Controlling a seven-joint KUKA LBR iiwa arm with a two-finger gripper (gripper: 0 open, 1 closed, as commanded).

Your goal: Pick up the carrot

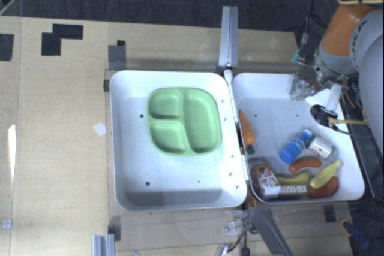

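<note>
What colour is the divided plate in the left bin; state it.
Light green, seen clearly in the camera view: the divided plate lies in the left bin.

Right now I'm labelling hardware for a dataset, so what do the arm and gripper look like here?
The arm has a rounded light grey casing with a broad orange band around the joint above the wrist. Below it, the gripper is a compact block of grey and silver metal, with a small teal spot on its side. A thin dark cable loops across the floor behind the arm.
</note>
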